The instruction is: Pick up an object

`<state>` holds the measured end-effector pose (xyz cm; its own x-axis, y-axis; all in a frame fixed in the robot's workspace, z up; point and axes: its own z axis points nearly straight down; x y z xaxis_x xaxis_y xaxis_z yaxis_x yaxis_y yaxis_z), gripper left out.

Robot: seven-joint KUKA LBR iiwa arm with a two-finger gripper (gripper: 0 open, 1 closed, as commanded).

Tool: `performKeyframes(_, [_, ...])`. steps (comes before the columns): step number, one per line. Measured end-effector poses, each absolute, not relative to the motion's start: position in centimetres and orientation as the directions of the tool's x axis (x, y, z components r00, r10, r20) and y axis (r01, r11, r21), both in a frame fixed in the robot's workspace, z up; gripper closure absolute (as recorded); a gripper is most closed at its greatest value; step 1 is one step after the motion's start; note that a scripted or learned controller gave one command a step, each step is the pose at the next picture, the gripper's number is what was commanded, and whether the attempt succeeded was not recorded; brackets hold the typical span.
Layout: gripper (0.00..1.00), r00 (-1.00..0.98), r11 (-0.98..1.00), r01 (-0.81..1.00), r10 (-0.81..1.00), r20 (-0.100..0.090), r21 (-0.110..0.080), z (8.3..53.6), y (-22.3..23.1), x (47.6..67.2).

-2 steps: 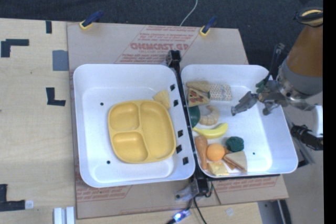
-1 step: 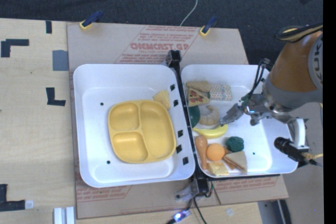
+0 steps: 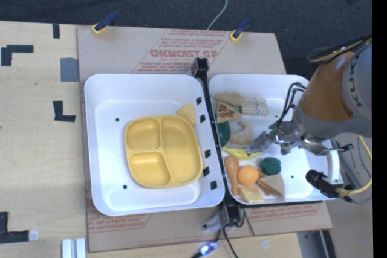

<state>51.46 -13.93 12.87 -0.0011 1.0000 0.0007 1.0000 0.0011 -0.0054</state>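
Observation:
The right bin (image 3: 290, 83) holds several toy foods: a pizza slice (image 3: 228, 110), a speckled block (image 3: 254, 107), a pale shrimp-like piece (image 3: 240, 132), a dark green item (image 3: 223, 131), a banana (image 3: 240, 153), a carrot (image 3: 231, 171), an orange ball (image 3: 247, 175), a green broccoli-like piece (image 3: 271, 165) and a sandwich wedge (image 3: 272, 185). My gripper (image 3: 261, 142) reaches in from the right and sits low over the banana and the pale piece, just above the green piece. Nothing can be seen between its fingers.
The left bin (image 3: 100, 130) holds a yellow divided tray (image 3: 162, 150) and a small yellow wedge (image 3: 187, 112) at its right wall. The black divider (image 3: 208, 124) runs between the bins. The arm's grey body (image 3: 329, 109) covers the right bin's right side.

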Motion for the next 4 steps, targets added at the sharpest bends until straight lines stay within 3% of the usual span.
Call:
performKeyframes(1, [0.00,-0.003,0.003,1.000,1.000,0.008,-0.007,8.7,-13.8,51.5])
performKeyframes(2, [1.00,-0.003,0.003,1.000,1.000,0.002,0.001,9.7,-13.8,51.6])
performKeyframes(4, [1.00,-0.001,0.001,1.000,1.000,-0.001,0.005,22.1,-13.9,51.8])
